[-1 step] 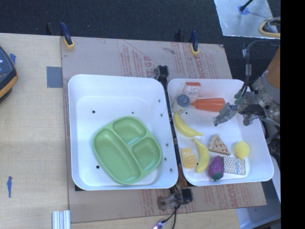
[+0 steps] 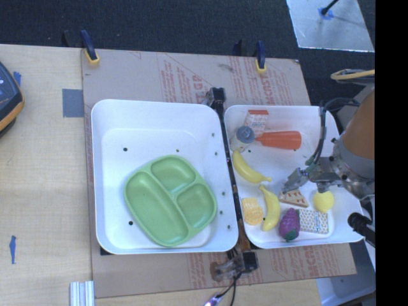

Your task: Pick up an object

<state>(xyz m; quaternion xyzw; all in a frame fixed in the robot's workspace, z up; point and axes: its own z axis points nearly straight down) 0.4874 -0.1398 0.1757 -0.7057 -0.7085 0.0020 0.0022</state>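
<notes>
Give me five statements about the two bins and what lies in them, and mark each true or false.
1. The green divided plate lies in the left bin. True.
2. Two bananas lie in the right bin. True.
3. The purple grape bunch sits at the far edge of the right bin. False: it lies near the front edge, beside the lower banana.
4. The orange carrot lies in the left bin. False: it lies in the right bin, toward the back.
5. The gripper is above the left bin. False: it is over the right bin, near a sandwich wedge.
</notes>
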